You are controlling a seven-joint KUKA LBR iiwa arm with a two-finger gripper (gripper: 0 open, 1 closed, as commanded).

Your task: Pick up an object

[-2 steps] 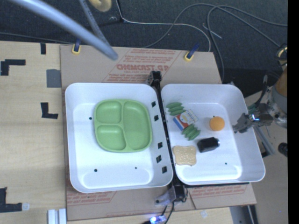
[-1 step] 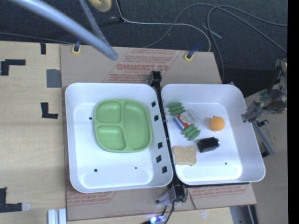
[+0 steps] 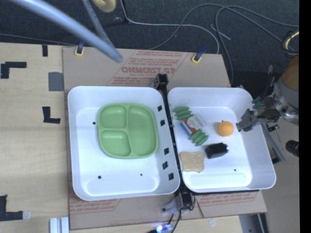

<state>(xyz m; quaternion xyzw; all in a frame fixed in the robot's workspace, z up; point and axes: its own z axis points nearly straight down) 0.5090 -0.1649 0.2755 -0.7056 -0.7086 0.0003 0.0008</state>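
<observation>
The right bin (image 3: 243, 176) holds an orange ball (image 3: 225, 128), a black block (image 3: 216, 150), a slice of toast (image 3: 192, 161), two green pea pods (image 3: 182, 112) (image 3: 198, 138) and a small red, white and blue packet (image 3: 192, 124). My gripper (image 3: 247, 120) hangs over the bin's right rim, just right of the orange ball and apart from it. Nothing shows between its dark fingers.
The left bin (image 3: 82, 144) holds a green divided plate (image 3: 128, 130). A black clip row (image 3: 166, 130) runs along the wall between the bins. Cables (image 3: 214, 18) trail across the dark floor behind the cardboard sheet (image 3: 146, 64).
</observation>
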